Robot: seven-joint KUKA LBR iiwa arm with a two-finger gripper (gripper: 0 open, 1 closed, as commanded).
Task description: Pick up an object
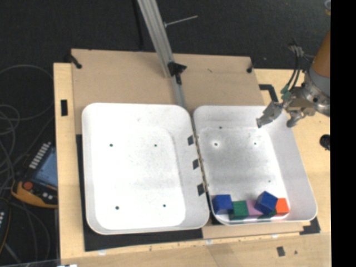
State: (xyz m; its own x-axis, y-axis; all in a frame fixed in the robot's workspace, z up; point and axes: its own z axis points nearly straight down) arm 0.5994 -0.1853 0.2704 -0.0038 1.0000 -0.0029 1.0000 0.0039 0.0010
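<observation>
We see a tan bench (pixel 139 77) bearing two white bins, blocks (pixel 251 204) clustered at five o'clock in the right bin (pixel 239 149), while the gripper (pixel 280 117) hovers spread, empty, at two o'clock.

We find no text, label, brand, number or sign that we can read anywhere here. The hand-held control unit with an orange edge and a blue screen (pixel 40 174), lying at the left beside the bench, shows a lit panel and a row of pale keys, but whatever is printed there is too small and blurred for us to make out. The small coloured blocks (pixel 251 205) in the near corner of the right-hand shallow white bin (pixel 293 166) carry plain faces as far as we can tell. The dark specks on both bins are dots, not characters.
</observation>
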